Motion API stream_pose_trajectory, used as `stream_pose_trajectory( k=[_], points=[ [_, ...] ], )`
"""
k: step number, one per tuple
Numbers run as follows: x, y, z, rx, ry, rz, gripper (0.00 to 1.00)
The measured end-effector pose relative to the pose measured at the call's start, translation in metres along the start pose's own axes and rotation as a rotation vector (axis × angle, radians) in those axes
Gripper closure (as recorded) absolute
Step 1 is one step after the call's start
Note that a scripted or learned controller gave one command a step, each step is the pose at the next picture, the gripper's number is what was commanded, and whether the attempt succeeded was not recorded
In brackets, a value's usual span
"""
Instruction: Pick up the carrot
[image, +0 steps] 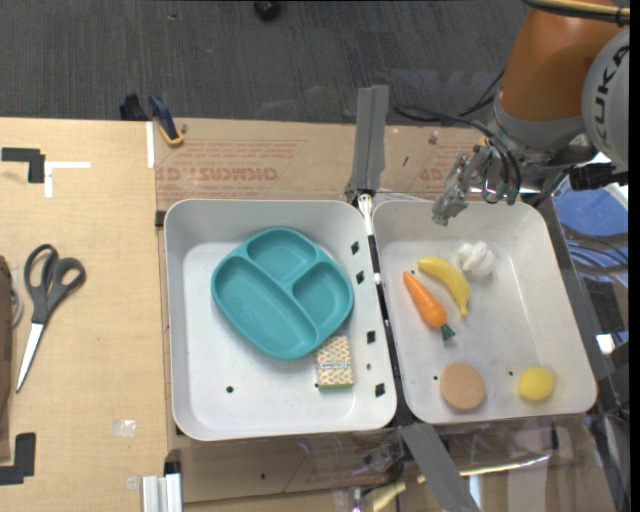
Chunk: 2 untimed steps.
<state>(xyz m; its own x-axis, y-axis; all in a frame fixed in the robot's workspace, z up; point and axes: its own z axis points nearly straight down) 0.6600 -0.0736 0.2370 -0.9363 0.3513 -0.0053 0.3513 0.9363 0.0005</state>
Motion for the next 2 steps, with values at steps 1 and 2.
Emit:
stream_pose_trajectory(
  k=[1, 2],
  points=[
    [0.011, -0.011, -0.091, 0.000, 0.000, -0.192, 1.00],
    [-0.006, -0.061, -0.107, 0.000, 0.000, -0.213, 1.00]
  ],
)
